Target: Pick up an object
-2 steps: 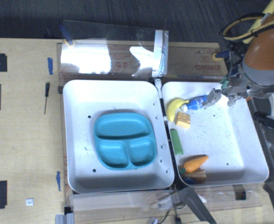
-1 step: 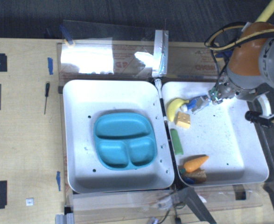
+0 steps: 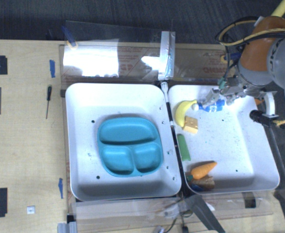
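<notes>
You're at the approach step: gripper low by the banana in the right bin (open or shut, can't tell). Next, center over it and descend.

Faint reddish print runs across the brown cardboard sheet behind the two shallow white bins, too blurred to read.

- Arm cut off by the right edge, above the right bin.
- Small blue item beneath the gripper, too blurred to identify.
</notes>
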`<state>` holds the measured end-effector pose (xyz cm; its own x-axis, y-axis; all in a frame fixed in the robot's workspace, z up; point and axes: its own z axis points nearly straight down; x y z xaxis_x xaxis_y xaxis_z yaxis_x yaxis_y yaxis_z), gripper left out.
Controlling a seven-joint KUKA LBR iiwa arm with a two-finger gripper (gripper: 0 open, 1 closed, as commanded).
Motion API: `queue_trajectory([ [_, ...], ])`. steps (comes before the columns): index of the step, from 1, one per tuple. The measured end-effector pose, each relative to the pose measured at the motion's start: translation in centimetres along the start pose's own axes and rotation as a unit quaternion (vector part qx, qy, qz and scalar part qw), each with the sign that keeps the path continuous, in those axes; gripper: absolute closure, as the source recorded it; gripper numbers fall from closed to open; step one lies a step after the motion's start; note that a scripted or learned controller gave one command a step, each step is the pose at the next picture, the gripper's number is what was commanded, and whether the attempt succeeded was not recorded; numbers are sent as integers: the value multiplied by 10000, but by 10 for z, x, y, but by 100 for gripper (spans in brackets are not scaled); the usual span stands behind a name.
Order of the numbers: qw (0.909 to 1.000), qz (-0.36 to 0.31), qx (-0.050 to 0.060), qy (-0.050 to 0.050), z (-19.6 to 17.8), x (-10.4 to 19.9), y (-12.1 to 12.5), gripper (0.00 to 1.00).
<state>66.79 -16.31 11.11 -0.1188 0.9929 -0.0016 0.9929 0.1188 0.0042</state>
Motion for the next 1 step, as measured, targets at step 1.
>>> queue_trajectory([
  [1,9980,-616,32,97,15,-34,0,0],
])
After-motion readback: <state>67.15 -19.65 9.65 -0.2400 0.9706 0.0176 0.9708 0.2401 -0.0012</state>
